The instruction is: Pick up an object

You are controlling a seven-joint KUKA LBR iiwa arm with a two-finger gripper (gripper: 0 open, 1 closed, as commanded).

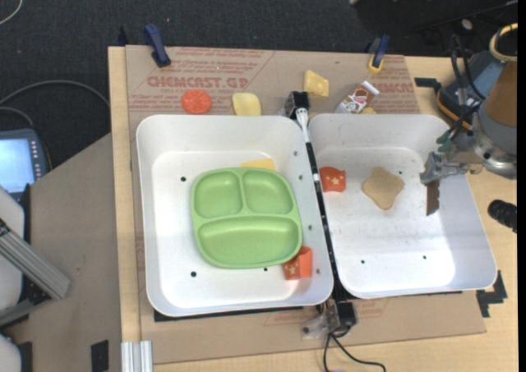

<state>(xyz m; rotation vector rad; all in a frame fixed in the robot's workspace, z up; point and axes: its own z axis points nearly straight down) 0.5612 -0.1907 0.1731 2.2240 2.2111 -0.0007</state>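
Note:
The right bin (460, 276) holds a tan, bread-like piece (383, 187) and a small red-orange block (332, 180) near its left wall. My gripper (431, 196) hangs over the right side of that bin, a short way to the right of the tan piece and apart from it, with nothing visibly held. In the left bin (156, 198) lies a green divided plate (245, 217). An orange block (299, 264) rests at the plate's lower right corner, and a flat yellow piece (259, 164) peeks out behind the plate.
On the cardboard behind the bins lie a red-orange disc (196, 101), a pale yellow piece (246, 103), a yellow wedge (316, 83) and a small printed packet (356, 99). Blue clamps (156, 43) (377, 52) hold the board's far edge. The grey arm (497, 128) enters from the right.

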